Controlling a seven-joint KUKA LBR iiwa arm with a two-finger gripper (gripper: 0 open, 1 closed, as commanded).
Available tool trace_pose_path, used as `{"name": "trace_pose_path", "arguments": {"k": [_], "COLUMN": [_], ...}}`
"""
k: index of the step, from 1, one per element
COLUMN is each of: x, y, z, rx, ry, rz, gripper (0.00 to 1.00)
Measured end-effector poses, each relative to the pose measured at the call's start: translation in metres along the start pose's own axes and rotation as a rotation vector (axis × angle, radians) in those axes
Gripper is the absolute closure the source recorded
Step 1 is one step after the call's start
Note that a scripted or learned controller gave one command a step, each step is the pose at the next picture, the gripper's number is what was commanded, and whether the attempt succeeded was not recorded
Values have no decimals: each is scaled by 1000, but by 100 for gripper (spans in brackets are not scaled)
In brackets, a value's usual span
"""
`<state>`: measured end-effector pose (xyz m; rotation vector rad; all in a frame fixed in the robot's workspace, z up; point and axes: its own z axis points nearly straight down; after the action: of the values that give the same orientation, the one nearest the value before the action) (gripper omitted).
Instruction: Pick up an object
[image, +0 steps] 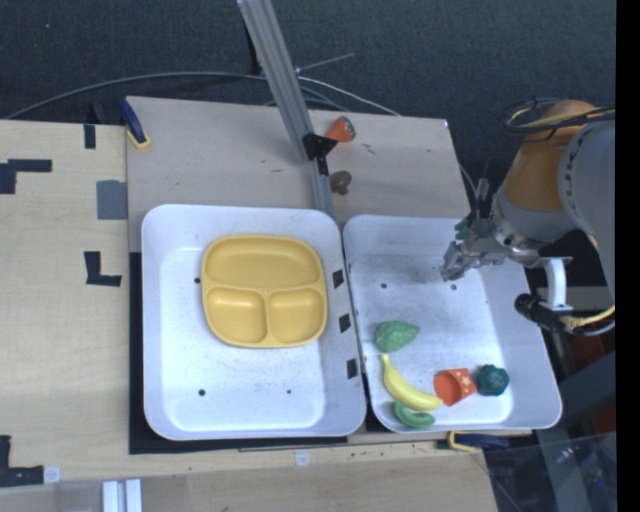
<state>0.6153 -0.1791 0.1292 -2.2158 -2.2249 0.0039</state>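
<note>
Claw (455, 268) is seen low over the right bin's (520, 330) far part; its opening cannot be told. Green lump (396, 335) lies nearer, leftward.

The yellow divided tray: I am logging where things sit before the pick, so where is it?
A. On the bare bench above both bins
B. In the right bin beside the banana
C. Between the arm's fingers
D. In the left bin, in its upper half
D. The yellow divided tray lies flat in the upper half of the left bin, while the banana lies in the right bin, where the gripper hangs.
</note>
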Motion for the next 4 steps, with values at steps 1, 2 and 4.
{"name": "trace_pose_path", "arguments": {"k": [1,2,4], "x": [6,5,65], "y": [0,1,15], "z": [-44,-86,-129], "rx": [-6,-6,-3], "ry": [0,0,2], "rz": [2,3,-3], "gripper": [100,100,100]}}
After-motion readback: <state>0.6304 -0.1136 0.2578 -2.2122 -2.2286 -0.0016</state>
